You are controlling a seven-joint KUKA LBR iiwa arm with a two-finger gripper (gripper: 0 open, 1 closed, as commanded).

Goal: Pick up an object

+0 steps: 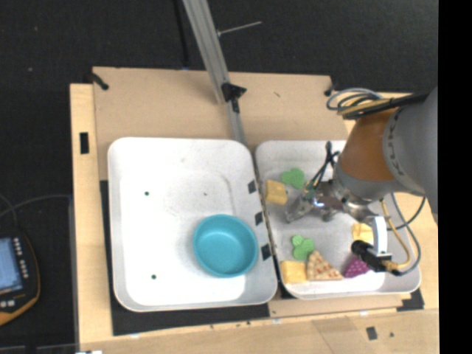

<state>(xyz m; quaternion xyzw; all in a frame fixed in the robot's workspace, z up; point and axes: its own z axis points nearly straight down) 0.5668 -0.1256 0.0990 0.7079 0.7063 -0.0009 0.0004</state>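
Note:
The right bin holds several toy foods. A yellow cheese cube and a green leafy piece lie at its left. Nearer the front are another green piece, a pizza slice, a yellow block and purple grapes. A yellow piece is partly hidden by the arm. My gripper is low in the middle of this bin, just right of the cheese cube and above the front green piece. Nothing shows as held.
A blue bowl sits in the left bin near its front right corner. A slanted metal pole rises behind the bins. The grey arm with its orange band covers the right bin's back right part.

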